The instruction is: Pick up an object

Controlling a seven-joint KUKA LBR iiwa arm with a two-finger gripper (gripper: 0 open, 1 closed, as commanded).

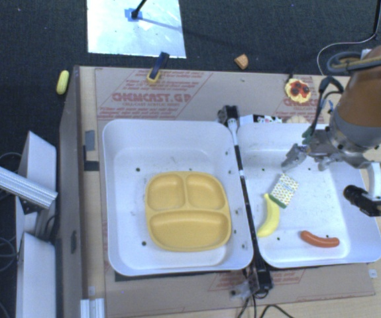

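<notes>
My gripper [307, 159] hangs over the upper part of the right bin [369, 244], open, with nothing between its fingers. Just below and left of it lies a small checked green-and-white packet [283, 189]. A yellow banana [270, 216] lies beneath the packet, near the bin's left wall. Close to the front wall rests a red-orange sausage [320, 239]. In the left bin [120, 177] sits a yellow divided plate [187, 211].
A black divider [242, 177] runs between the two bins. On the cardboard behind the bins lie a small pizza toy [299, 90] and a blue-and-yellow tool [157, 68]. On the dark floor beyond are an orange piece [242, 61] and a yellow piece [62, 81].
</notes>
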